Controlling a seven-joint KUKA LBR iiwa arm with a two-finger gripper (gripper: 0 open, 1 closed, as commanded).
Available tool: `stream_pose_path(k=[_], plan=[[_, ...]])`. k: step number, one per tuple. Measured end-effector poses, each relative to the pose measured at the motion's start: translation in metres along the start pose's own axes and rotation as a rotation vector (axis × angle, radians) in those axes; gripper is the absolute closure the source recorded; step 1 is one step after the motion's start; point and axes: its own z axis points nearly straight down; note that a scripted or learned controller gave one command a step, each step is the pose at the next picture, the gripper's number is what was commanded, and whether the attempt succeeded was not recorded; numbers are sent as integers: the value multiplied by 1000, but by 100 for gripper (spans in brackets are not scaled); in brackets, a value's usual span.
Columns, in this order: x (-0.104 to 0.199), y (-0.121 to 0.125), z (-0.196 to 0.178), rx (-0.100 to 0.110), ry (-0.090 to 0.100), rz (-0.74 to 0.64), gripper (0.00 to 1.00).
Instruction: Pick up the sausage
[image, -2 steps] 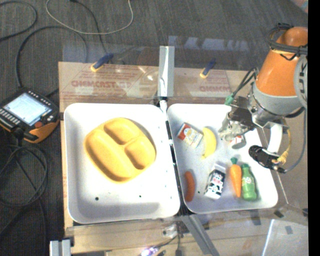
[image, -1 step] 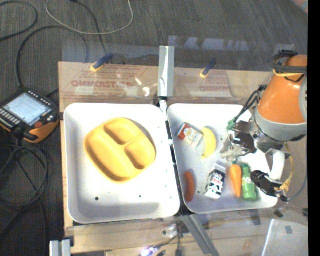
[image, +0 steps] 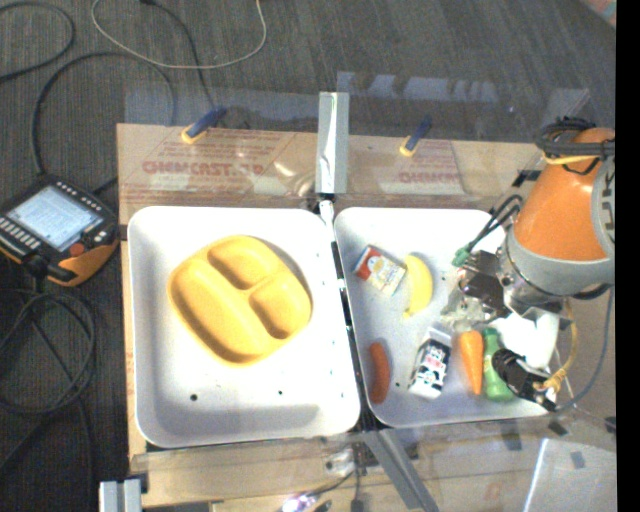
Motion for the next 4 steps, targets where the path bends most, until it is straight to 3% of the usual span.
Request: stream_pose_path(k=[1, 2, 3, 4], plan=[[-7, 2, -9, 1, 0, 113, 100], [34, 31, -39, 0, -3, 131, 100], [-19, 6, -3, 2, -3, 181, 100], [-19, 6, -8, 10, -7, 177, 100]])
